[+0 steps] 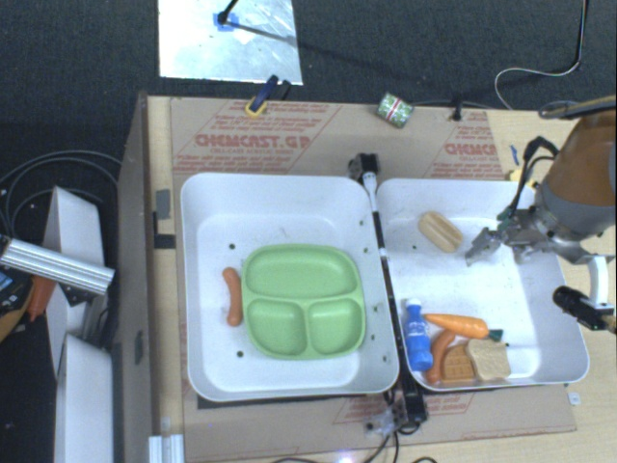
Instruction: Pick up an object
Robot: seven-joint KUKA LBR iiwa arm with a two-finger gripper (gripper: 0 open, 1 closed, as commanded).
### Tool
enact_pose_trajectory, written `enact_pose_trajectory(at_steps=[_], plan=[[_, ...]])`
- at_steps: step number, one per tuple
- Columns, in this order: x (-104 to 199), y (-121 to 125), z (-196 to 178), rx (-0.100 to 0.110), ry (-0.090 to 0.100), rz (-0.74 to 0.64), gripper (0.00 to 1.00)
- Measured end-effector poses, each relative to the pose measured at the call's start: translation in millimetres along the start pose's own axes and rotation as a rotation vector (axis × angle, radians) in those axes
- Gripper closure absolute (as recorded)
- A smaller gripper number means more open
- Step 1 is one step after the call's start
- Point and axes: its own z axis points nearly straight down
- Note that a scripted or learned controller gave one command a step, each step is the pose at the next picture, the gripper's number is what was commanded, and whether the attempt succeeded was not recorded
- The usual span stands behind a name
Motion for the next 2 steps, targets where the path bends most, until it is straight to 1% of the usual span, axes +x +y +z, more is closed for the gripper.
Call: enact_pose_trajectory(at_steps=[1,2], plan=[[18.1,42.1,58.5,-0.002,-0.001,-0.001,0.00],[-31.2,-84.4,57.7,-0.002,-0.002,0.005,0.00]])
